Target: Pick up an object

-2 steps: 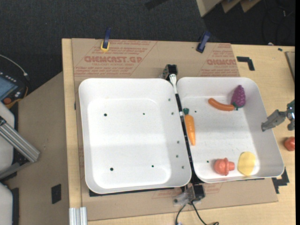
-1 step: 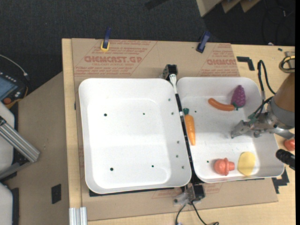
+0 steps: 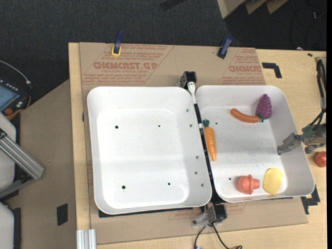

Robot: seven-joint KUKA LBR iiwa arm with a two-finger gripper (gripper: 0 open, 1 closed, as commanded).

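From above, the right bin (image 3: 290, 139) holds a carrot (image 3: 209, 143) against its left wall, a small orange sausage (image 3: 244, 116) touching a purple grape bunch (image 3: 264, 106) near the far side, and a red toy (image 3: 247, 183) just beside a yellow lemon (image 3: 273, 180) at the near edge. The left bin (image 3: 98, 139) sits beside it on the tabletop (image 3: 83, 87). The pincer (image 3: 286, 144) reaches over the right bin's right rim, holding nothing, though I cannot tell how far it is open.
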